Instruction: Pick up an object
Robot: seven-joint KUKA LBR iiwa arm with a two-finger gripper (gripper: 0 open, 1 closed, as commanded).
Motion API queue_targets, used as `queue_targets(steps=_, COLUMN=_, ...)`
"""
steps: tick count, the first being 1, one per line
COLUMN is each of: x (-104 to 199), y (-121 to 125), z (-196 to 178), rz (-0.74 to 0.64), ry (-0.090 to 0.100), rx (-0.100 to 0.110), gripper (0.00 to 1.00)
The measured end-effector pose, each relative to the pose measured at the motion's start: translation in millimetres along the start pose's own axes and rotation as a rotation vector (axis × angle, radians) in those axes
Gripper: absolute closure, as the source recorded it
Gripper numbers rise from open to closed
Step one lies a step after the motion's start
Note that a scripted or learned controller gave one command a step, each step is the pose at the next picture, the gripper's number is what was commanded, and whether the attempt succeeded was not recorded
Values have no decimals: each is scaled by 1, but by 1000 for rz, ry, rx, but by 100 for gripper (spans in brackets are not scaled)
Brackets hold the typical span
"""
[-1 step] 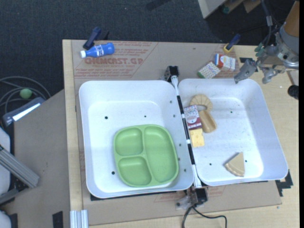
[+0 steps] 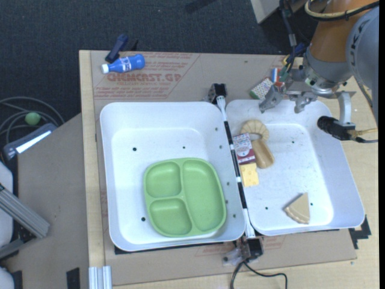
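A grey robot arm with an orange band [image 2: 337, 17] reaches in from the right, its two-finger jaws [image 2: 287, 103] spread open and empty above the far edge of the right shallow white bin [image 2: 346, 185]. In that bin lie a tan curved bread piece [image 2: 257, 138], a small red-and-white packet [image 2: 242, 147], a yellow cheese square [image 2: 249, 176] and a tan wedge [image 2: 298, 209]. The left white bin [image 2: 120, 131] holds a green three-compartment plastic tray [image 2: 183, 195]. A blue-and-white bottle [image 2: 124, 63] lies on the cardboard worktop [image 2: 180, 77] behind

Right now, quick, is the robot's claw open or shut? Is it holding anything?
Gripper: open, fingers spread apart, holding nothing, above the far edge of the right bin.
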State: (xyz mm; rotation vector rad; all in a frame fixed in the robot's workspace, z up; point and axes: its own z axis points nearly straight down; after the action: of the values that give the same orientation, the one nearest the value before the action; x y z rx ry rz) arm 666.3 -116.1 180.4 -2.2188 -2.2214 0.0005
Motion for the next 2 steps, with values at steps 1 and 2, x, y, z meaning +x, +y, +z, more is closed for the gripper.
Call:
queue_targets(steps=1, x=5, y=0, z=97, rz=0, ry=0, rx=0, gripper=0)
queue_targets(steps=2, x=23, y=-3, z=95, rz=0, ry=0, rx=0, gripper=0)
